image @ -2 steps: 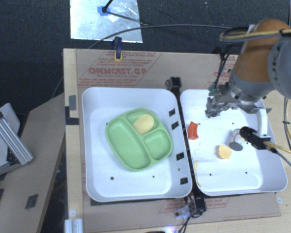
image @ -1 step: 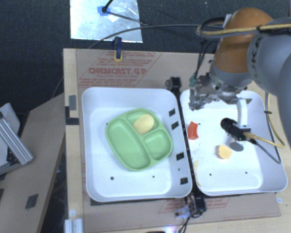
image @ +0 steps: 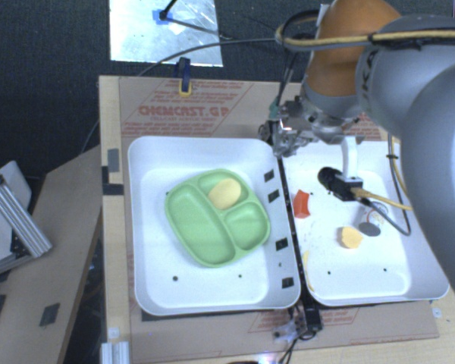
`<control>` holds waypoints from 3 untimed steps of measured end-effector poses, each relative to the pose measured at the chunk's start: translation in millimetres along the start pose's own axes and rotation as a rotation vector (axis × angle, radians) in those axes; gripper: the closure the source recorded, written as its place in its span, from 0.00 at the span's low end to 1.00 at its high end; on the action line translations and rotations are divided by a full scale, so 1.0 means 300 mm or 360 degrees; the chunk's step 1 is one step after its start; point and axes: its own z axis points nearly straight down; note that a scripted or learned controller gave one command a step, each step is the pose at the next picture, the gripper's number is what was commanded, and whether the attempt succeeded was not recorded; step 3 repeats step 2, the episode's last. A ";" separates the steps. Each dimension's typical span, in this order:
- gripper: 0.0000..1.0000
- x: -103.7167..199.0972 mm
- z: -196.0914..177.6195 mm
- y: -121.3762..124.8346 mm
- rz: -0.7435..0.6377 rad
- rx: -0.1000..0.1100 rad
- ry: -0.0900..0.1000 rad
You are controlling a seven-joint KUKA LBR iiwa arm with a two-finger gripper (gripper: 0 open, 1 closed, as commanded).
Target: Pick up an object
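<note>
My gripper (image: pixel 283 138) hangs low over the far end of the divider between the two white bins, below the orange wrist band. In the right bin (image: pixel 387 283) lie a small red piece (image: pixel 301 203) close to the divider, a yellow chunk (image: pixel 350 237) near the middle, and a small grey disc (image: pixel 370 228) just beside the chunk. In the left bin (image: pixel 159 279) a green divided plate (image: pixel 205 233) carries a pale yellow lump (image: pixel 226 193) in its far compartment. All these objects lie well in front of the gripper, and none touches it.
The large grey arm covers the right bin's far right part. Cardboard sheeting (image: pixel 182 108) lies under and behind the bins, with a blue and yellow clamp (image: pixel 184 74) at its far edge. A metal rail (image: pixel 11 211) stands off the bench at left.
</note>
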 end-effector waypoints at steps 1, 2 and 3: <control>1.00 0.161 -0.013 0.079 0.0000 0.0001 0.0001; 0.00 0.150 -0.011 0.076 0.0005 0.0005 -0.0003; 0.00 0.150 -0.011 0.076 0.0005 0.0005 -0.0003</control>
